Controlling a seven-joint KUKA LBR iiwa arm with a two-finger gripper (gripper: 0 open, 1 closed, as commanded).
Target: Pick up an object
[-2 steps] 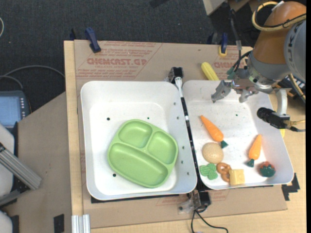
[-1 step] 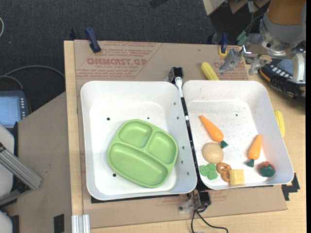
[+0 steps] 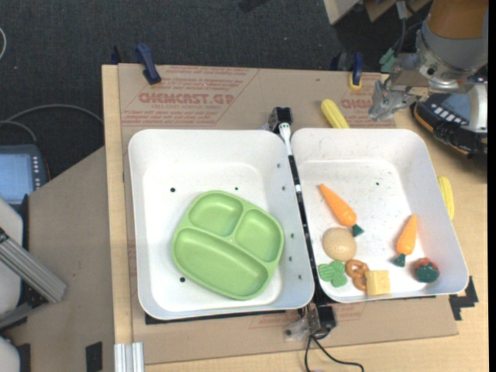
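Note:
The right bin (image 3: 364, 149) holds several toy foods: an orange carrot (image 3: 338, 204) near the middle, a second carrot (image 3: 406, 235) to its right, a beige round piece (image 3: 339, 244), a green leafy piece (image 3: 332, 272), a brown pretzel (image 3: 356, 270), a yellow cheese block (image 3: 378, 282) and a red and green piece (image 3: 424, 270). My gripper (image 3: 385, 105) hangs above the bench just behind the right bin's far rim. It is open, with nothing between its fingers, well clear of the foods.
The left bin (image 3: 155, 177) holds a green divided plate (image 3: 227, 243). A yellow corn cob (image 3: 335, 114) lies on the bench behind the right bin, left of the gripper. Another yellow piece (image 3: 446, 196) lies outside the right bin's right rim.

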